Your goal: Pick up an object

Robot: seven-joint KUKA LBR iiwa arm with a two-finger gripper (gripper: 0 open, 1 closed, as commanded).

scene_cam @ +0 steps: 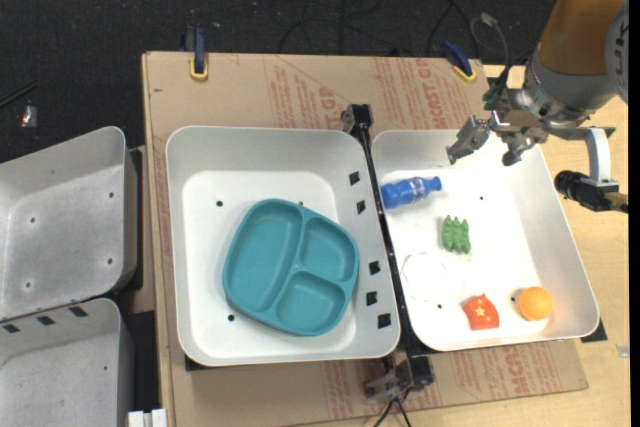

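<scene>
Camera view: the gripper (493, 144) hangs spread open and empty over the right bin's (560, 215) far edge; the blue bottle (409, 191) lies below-left of it, near the divider.

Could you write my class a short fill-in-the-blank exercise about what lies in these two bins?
1. The teal divided plate lies in the ____ bin.
2. The bottle in the right bin is coloured ____.
3. Beside the red object near the front wall lies a ball coloured ____.
4. The gripper hangs above the right bin's ____ edge.

Missing words: left; blue; orange; far
</scene>
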